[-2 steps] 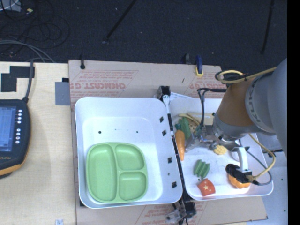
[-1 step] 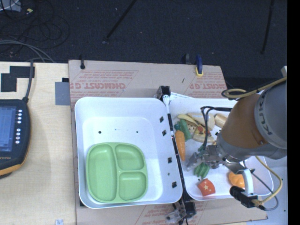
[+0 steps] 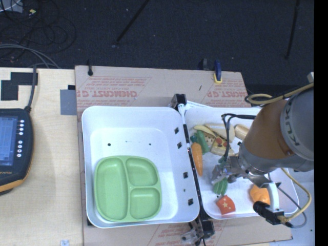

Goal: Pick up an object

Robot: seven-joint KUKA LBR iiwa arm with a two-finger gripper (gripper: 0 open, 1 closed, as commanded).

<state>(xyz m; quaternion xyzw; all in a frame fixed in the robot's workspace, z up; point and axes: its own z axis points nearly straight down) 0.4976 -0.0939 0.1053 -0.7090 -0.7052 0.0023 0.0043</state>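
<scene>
Toy vegetables crowd the right bin (image 3: 241, 215); the tool (image 3: 221, 177), grip state unclear, hovers over a small green piece (image 3: 220, 187), probably light, rigid, slippery plastic.

The bench (image 3: 46, 204) (pale wood) bears cardboard (image 3: 154, 88) under two white bins (image 3: 102, 122).

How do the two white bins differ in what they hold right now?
The left bin holds one green divided plate, lying flat; the right bin holds a scatter of small toy foods, among them a carrot and a red piece. The arm's gripper is down in the right bin, not over the left bin. Both are shallow, white, side by side.
</scene>
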